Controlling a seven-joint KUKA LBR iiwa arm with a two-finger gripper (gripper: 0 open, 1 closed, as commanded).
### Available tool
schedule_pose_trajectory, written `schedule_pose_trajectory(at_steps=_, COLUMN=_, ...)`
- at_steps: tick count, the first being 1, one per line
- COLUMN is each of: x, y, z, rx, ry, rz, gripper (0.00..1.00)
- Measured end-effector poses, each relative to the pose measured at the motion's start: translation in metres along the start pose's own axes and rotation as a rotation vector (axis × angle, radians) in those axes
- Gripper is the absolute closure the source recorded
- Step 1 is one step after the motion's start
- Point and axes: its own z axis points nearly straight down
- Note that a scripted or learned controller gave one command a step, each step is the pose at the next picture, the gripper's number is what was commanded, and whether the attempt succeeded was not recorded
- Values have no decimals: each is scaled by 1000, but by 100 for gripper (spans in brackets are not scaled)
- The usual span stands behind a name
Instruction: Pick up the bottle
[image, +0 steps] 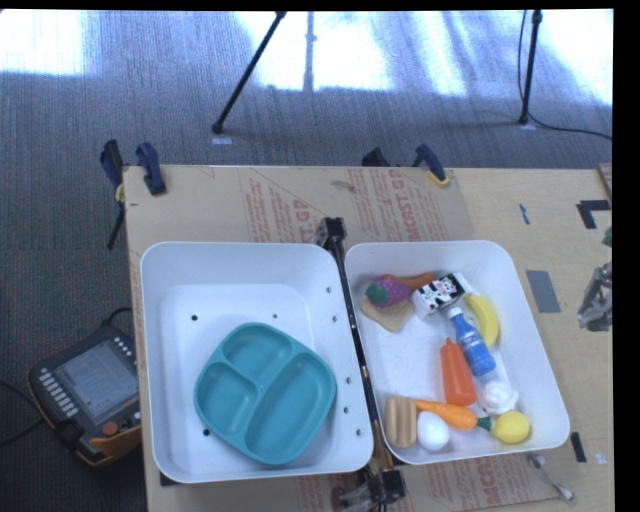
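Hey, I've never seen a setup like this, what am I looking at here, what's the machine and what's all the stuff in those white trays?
One camera looks down at a slant on a bench with two shallow white bins. The left bin holds a teal divided plate. The right bin holds toy food: an orange bottle, a blue-and-white bottle, a yellow banana, a carrot, a white egg and a lemon. The grey gripper sits at the right edge, holding nothing visible.
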Motion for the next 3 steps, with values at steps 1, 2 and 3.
schedule_pose_trajectory(at_steps=1, x=1, y=0, z=-9, rx=2, ry=0, rz=-5, gripper=100)
schedule_pose_trajectory(at_steps=2, x=2, y=1, z=-19, rx=4, ry=0, rz=-10, gripper=100)
schedule_pose_trajectory(at_steps=3, x=2, y=2, z=-28, rx=5, ry=-1, rz=-16, gripper=100)
